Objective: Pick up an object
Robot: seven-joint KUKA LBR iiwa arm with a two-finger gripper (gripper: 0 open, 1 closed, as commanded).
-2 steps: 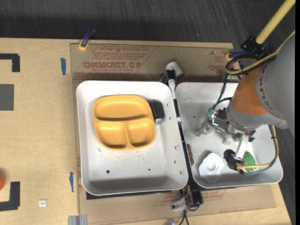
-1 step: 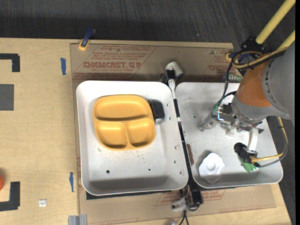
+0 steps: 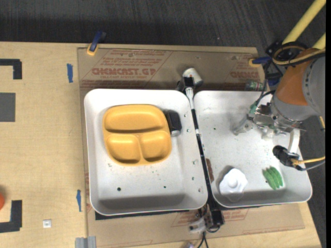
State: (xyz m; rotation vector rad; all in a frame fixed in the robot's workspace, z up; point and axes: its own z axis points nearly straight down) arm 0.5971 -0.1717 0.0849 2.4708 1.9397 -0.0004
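My gripper [image 3: 253,129] hangs over the upper right part of the right bin [image 3: 217,107]. Its two fingers stand apart and nothing shows between them, so it is open. A white bottle-like object [image 3: 233,182] lies near the bin's front edge, below and left of the gripper. A green leafy object [image 3: 273,177] lies at the front right, below the gripper. In the left bin [image 3: 98,154] sits a yellow divided tray [image 3: 137,133], and a small dark object [image 3: 173,122] touches its right side.
The arm's orange band [image 3: 292,87] and grey wrist hang above the right bin's right rim. A black cable [image 3: 287,156] loops over that rim. A ridge [image 3: 196,138] divides the two bins. The bench [image 3: 41,138] stretches away to the left.
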